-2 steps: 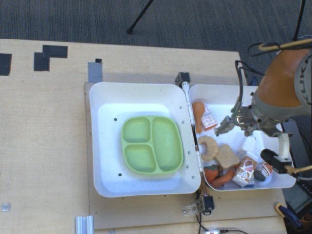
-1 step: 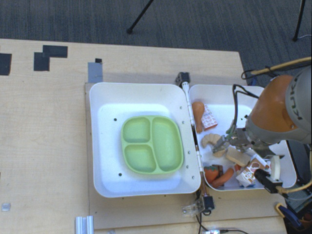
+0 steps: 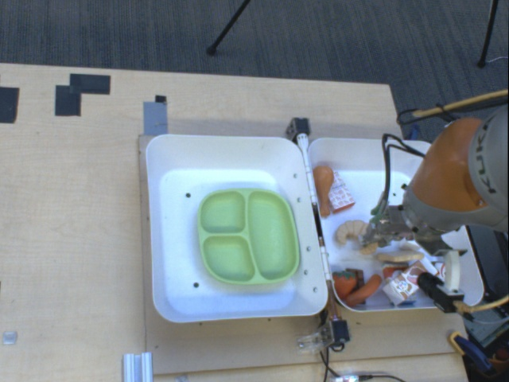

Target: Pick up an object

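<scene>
Near edge of the bench [image 3: 71, 293]: a small clip-like fitting is seen below the seam between the two bins; bare wood lies to the left.
Right bin [image 3: 362, 153], near end: an orange carrot-like piece [image 3: 364, 290] and a red-and-white packet [image 3: 400, 285] are crowded along the near wall; a black part of the arm's tooling overlaps the near right corner.
Pincer [image 3: 387, 233]: it is lowered into the middle of the right bin, among the clutter; whether its tips are apart or together cannot be told, as they are blurred against the items beneath; nothing is seen to be clamped.
Key relation: a pale shrimp-like piece [image 3: 350, 231] lies just beside the pincer, on the side toward the seam between the bins; a flat tan piece [image 3: 398, 255] lies just nearward of it, its long axis running across the bin; either is judged a likely target; only a short shift would be needed.
Right bin, far end: an orange drumstick-like item [image 3: 322, 183] lies along the seam wall, with a red-patterned packet [image 3: 340, 193] touching it.
Left bin [image 3: 171, 213]: a green divided plate [image 3: 248, 237] sits at its centre.
Arm [image 3: 449, 177]: it is brought in from the right edge, its orange band above the bin.
Far edge of the bench: dark tape marks are seen at the far left corner.
</scene>
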Robot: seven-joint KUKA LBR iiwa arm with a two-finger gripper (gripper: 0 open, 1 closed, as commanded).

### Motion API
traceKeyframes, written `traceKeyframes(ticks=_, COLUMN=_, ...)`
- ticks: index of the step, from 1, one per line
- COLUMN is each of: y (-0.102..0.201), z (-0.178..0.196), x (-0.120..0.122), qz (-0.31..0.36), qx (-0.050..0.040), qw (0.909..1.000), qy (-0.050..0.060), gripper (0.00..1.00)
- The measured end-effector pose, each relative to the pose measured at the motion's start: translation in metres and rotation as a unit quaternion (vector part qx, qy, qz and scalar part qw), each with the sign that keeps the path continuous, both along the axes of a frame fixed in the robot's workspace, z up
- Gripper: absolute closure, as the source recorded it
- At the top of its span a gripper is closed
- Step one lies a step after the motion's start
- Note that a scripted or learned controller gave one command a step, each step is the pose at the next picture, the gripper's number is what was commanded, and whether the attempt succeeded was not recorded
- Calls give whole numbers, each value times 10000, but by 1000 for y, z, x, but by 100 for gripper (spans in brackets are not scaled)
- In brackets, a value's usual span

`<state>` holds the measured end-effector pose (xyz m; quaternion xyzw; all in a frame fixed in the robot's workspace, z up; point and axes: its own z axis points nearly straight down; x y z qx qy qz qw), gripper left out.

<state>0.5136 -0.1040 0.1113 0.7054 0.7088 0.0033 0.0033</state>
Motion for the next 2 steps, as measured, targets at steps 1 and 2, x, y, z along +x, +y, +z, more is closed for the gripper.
traceKeyframes(ticks=1, y=52, z=174, x=56, qz=9, qx=2, qw=10000, qy=8, gripper=100)
traceKeyframes(ticks=2, y=96, z=112, x=60, qz=11, qx=5, qw=10000, qy=46, gripper=100)
